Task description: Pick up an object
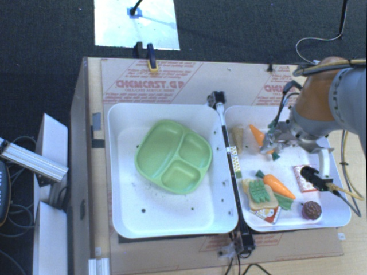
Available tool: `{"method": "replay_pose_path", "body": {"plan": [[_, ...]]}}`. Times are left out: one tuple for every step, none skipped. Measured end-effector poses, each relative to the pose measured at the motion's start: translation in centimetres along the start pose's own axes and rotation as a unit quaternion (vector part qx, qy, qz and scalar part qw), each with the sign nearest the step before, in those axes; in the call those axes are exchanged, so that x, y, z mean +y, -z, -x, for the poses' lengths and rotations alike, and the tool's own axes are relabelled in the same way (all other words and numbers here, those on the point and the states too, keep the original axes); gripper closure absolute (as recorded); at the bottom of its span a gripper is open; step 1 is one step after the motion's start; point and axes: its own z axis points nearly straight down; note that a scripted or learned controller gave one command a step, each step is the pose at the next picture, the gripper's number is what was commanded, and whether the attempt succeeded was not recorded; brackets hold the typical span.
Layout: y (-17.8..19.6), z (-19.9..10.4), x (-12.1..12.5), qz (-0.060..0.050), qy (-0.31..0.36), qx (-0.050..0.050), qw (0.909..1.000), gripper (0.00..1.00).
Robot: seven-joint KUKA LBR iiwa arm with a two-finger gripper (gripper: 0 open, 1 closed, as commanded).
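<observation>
The gripper hangs low over the upper middle of the right bin, right of frame centre; whether it is apart or together cannot be told. Just to its left lies an orange carrot, short and tapered, pointing toward the upper left. Left of that is a pale beige piece by the bin's inner wall. Lower down lie a second carrot with a green top, a green-topped sandwich toy, a red-and-white packet and a dark brown ball. The left bin holds a light green divided plate, tilted.
</observation>
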Motion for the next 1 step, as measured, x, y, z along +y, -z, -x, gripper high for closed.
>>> {"method": "replay_pose_path", "body": {"plan": [[8.01, -4.79, -6.32, -0.002, 0.001, 0.001, 1.0000, 1.00]]}}
